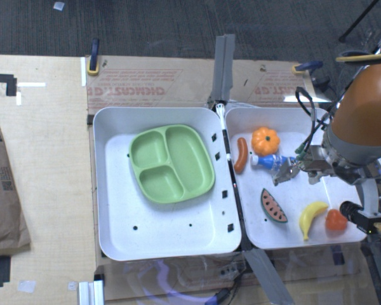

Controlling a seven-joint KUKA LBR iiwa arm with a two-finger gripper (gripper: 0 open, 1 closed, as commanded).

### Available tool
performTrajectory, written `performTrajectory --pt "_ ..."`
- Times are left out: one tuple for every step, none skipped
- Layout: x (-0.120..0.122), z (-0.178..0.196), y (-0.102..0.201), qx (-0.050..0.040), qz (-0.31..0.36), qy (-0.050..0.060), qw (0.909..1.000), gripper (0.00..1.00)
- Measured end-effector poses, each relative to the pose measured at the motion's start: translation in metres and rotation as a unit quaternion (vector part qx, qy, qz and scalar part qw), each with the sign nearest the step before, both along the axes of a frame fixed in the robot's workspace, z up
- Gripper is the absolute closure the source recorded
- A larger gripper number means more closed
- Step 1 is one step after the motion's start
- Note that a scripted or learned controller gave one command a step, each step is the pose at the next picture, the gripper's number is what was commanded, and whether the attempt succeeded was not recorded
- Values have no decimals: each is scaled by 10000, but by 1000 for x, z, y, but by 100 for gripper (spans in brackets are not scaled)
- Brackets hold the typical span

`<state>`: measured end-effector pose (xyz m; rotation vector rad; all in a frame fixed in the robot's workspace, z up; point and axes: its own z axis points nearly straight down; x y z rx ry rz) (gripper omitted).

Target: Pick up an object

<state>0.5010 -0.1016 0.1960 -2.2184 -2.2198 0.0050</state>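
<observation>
Nothing lifted yet: gripper (286,172) hovers right of centre beside the blue-white object (268,162) in the right bin (254,234), pincer state unclear, pumpkin (265,141), sausage (241,154), banana (312,218) untouched

The grey arm with its orange band (368,100) runs out of the frame at the right edge, so its upper links are cut off. The metal end effector (286,172) is small and cluttered; whether its fingers are apart or together cannot be told. It overlaps the right end of a small blue-and-white object (265,161), whose kind is unclear. The brown paper bag (3,183) is cropped by the left edge.
</observation>
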Motion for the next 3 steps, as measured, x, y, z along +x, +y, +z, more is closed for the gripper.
performTrajectory --pt "-24 -105 -24 2 160 -17 9999 0" --pt "-24 -97 -25 3 146 -10 9999 100" --pt "-6 -5 49 -7 -734 -13 9973 100"
